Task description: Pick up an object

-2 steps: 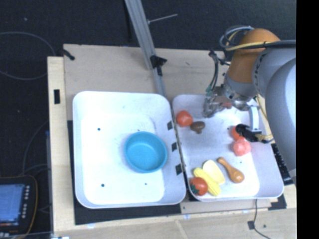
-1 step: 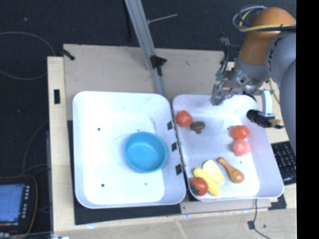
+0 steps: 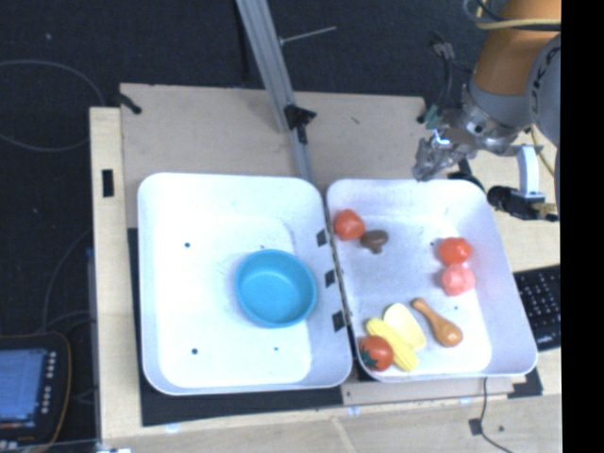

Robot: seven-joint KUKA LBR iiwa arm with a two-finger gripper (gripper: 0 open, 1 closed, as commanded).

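Arm point(image 3: 514, 50): grey with an orange band, it reached in from the right and hung over the far right part of the bench point(image 3: 208, 125).
Gripper point(image 3: 432, 163): it sat just above the far edge of the right bin, near that bin's far right corner; nothing showed between its fingers, and whether they were apart or together could not be told.
Left bin point(image 3: 179, 215): white and shallow, it held a blue bowl point(image 3: 275, 288) slightly toward its right edge, upright.
Right bin point(image 3: 505, 319): white and shallow, it touched the left bin along a shared edge.
Far left corner of right bin: a red tomato-like piece point(image 3: 348, 224) lay just beside a small brown object point(image 3: 375, 241).
Right edge of right bin: a red round piece point(image 3: 455, 250) lay with a pink one point(image 3: 458, 279) touching it on the near side.
Near edge of right bin: a yellow corn-like piece point(image 3: 392, 344) and a pale yellow block point(image 3: 407, 326) lay together, a red piece with a green top point(image 3: 376, 353) sat at their left, and an orange-brown spoon-shaped object point(image 3: 438, 323) lay just to their right.
Pole point(image 3: 269, 59): a grey rail ran from the far edge of the bench down to the seam between the bins.
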